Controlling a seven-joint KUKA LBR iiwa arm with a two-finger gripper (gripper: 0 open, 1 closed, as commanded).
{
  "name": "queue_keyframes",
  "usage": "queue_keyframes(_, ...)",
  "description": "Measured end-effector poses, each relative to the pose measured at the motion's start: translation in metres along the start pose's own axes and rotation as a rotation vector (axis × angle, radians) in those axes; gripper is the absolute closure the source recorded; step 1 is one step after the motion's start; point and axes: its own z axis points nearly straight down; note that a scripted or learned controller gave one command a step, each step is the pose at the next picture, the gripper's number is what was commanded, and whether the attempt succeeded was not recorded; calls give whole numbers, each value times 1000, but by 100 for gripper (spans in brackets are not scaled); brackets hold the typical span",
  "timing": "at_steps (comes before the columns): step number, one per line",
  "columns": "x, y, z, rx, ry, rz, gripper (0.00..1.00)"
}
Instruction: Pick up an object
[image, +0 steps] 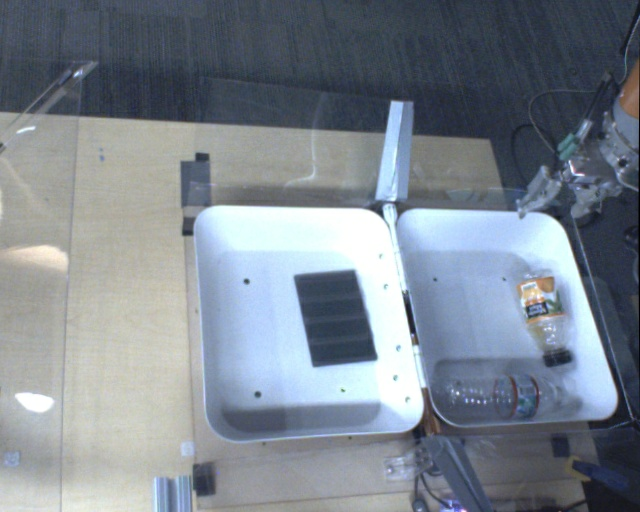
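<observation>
Dark grey carpet w/ a fine ribbed weave fills the top of the view, from 10 to 2 o'clock; below it sits the bench (110, 330), pale wood-grain laminate, flat, matte, w/ glare patches at 9 o'clock from a clear plastic sheet (40, 250) lying over its left part. Two shallow white bins w/ rounded corners sit edge to edge: left bin (225, 300) near centre, right bin (450, 250) at 3 o'clock, both smooth moulded plastic w/ small dark dots in the floor. A grey metal bar (395, 150) runs up from the seam between them toward 12 o'clock. In the left bin a dark ribbed rectangular pad (335, 317) lies flat, slightly skewed, apart from every wall. Task objs are in the right bin: a clear plastic bottle (495, 396) w/ a coloured label band lies on its side along the near wall at 5 o'clock; a smaller bottle (543, 315) w/ orange-and-white label and black cap lies near the right wall at 4 o'clock, cap toward the clear one, not touching it. The gripper (560, 185) hangs at 2 o'clock over the right bin's far right corner, metallic, w/ cables behind; its fingers are spread apart w/ nothing between them, well apart from both bottles.
</observation>
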Motion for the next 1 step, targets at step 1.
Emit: queue_keyframes(1,-24,-25,169,0,0,-149,0)
